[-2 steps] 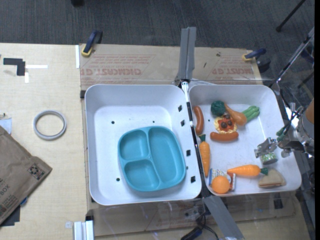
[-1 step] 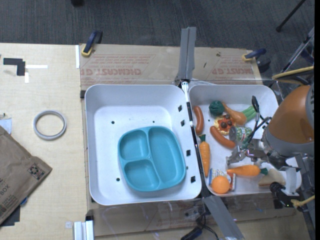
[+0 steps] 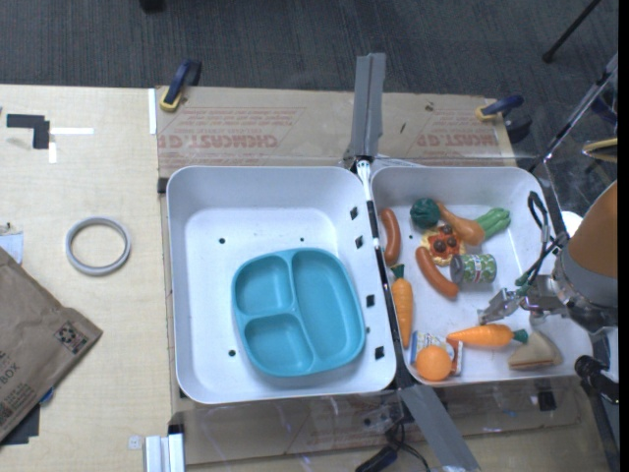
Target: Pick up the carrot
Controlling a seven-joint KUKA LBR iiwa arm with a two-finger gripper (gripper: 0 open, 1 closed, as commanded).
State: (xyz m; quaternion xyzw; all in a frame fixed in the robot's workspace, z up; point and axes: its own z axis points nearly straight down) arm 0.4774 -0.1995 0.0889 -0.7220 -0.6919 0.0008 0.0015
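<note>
Three toy carrots lie in the right bin (image 3: 447, 177). One carrot (image 3: 402, 308) lies lengthwise along the bin's left wall. A second carrot (image 3: 483, 336), with a green stub at its right end, lies crosswise near the front. A third carrot (image 3: 464, 227) with a leafy green top sits at the back. My gripper (image 3: 498, 308) reaches in from the right and hovers just above and behind the front carrot, close to its middle. Nothing shows in its grasp.
Also in the right bin are two red sausages (image 3: 391, 236) (image 3: 436, 272), a green vegetable (image 3: 425, 211), a small can (image 3: 476, 268), an orange (image 3: 433, 363) and a bread slice (image 3: 534, 354). The left bin (image 3: 197, 264) holds a teal divided plate (image 3: 298, 311). A tape ring (image 3: 97, 245) lies on the bench.
</note>
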